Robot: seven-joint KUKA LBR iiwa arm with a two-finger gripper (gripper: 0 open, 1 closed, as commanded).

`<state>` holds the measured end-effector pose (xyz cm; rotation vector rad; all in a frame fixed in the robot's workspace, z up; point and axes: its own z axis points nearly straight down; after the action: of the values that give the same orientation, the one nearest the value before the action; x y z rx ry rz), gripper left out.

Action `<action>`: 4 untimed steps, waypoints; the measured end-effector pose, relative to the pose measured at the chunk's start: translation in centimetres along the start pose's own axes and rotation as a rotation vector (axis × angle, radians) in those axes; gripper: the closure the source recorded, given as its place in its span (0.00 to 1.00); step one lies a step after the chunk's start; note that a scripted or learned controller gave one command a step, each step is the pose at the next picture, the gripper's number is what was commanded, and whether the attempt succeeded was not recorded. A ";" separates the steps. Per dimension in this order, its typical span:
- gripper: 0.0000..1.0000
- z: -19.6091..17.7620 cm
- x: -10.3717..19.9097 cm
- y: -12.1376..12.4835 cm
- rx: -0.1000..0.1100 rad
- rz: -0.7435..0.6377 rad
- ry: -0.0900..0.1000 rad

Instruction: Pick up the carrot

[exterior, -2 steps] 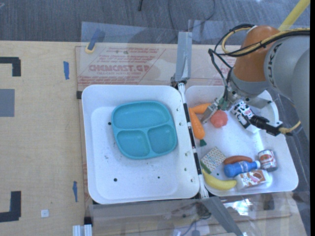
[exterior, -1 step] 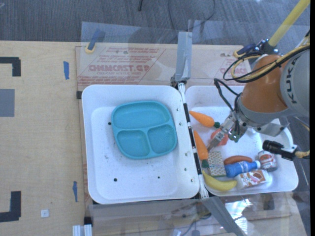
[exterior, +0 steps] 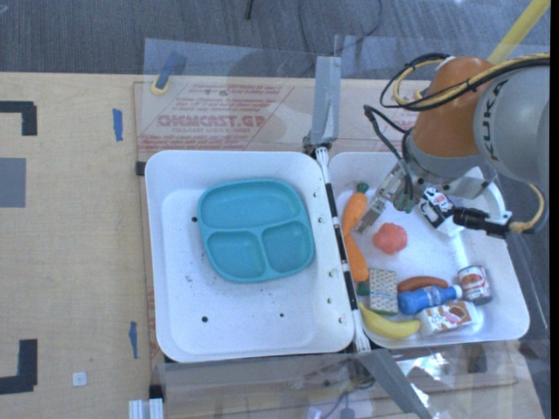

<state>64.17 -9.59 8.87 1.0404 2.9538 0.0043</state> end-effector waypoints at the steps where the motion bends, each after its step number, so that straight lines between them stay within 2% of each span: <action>1: 1.00 -1.3 -0.3 0.0 -0.006 0.004 -0.006; 2: 0.00 -1.3 -0.3 0.0 -0.006 0.004 -0.006; 3: 0.00 0.1 -0.6 -0.1 0.011 0.101 0.005; 4: 0.00 0.0 -2.1 0.3 0.009 -0.169 0.013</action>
<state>66.01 -10.74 8.87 0.7919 3.0454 -0.0027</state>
